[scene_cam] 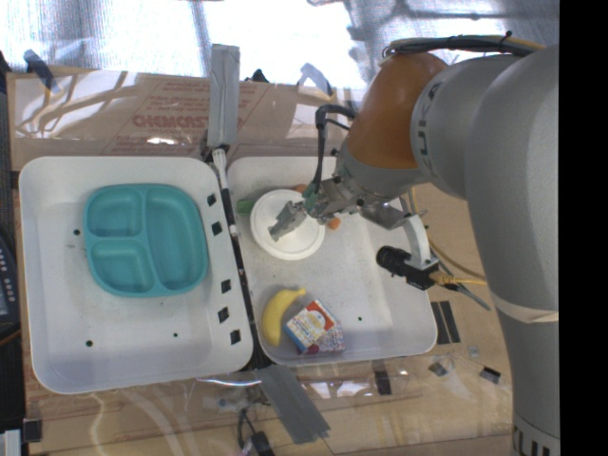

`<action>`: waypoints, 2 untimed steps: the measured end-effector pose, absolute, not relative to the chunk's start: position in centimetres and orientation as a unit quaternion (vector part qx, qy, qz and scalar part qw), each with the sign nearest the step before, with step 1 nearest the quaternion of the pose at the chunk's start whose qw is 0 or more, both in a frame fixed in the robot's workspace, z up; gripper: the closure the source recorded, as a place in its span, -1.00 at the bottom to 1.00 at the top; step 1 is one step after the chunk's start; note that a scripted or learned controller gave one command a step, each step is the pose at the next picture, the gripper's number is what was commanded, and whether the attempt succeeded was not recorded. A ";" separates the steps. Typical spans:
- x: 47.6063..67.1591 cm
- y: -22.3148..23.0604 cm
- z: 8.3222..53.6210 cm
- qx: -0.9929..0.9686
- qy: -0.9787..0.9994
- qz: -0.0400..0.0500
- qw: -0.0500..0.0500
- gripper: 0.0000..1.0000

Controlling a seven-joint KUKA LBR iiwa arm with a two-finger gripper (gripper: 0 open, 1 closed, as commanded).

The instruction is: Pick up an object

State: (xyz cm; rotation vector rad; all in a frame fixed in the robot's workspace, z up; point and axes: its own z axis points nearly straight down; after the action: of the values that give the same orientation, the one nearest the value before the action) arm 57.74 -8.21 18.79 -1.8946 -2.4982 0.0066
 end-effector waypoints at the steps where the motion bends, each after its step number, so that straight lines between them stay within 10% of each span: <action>1: 55.1 -7.3 18.8 -0.552 -0.834 0.002 0.004 -1.00; 2: 56.2 -10.4 10.0 -0.589 -0.808 0.001 0.001 -1.00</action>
State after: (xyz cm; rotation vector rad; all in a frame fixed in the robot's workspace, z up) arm 56.23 -10.44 10.03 -1.8492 -2.5363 0.0022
